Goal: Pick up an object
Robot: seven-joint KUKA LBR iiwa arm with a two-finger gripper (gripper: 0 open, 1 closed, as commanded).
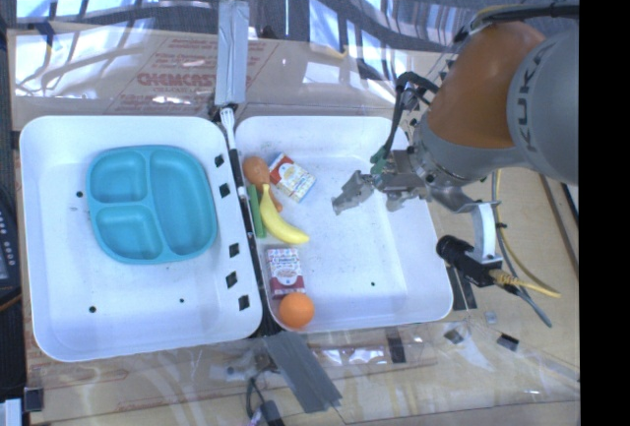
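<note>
My gripper (347, 193) hangs over the middle of the right bin (394, 291), open, with nothing between its fingers. Left of it, along the bin's left wall, lie several small objects. A red and white carton (292, 178) is nearest, a short way left of the fingertips. A yellow banana (281, 225) lies below that carton, beside a green piece (257, 210). A brownish orange round thing (256, 170) sits at the top of the row. A second red and white carton (283, 269) and an orange (295, 310) lie toward the front corner.
The left bin (59, 316) holds a blue divided plate (153, 203). A black divider with clips (239, 247) runs between the bins. The arm's grey and orange body (492, 99) looms over the right bin's right side, with cables (512, 281) beyond its edge.
</note>
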